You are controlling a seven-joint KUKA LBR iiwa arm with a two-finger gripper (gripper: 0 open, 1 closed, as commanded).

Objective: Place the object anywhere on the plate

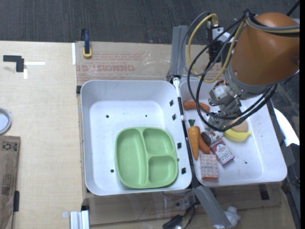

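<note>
Gripper (215, 121): low over the right bin (267, 173), mostly hidden under the arm's wrist and cables; whether it is open or closed cannot be told. Item, carrot (193, 141): just left of the gripper, lying lengthwise along the bin's left wall. Item, second carrot (196, 105): beyond the gripper, near the bin's far side. Item, banana (238, 135): just right of the gripper. Items, two small cartons (209, 167): nearer the camera than the gripper. Item, green divided plate (147, 157): well left of the gripper, flat in the left bin (95, 128). Both bins rest on the bench (38, 128).
</note>
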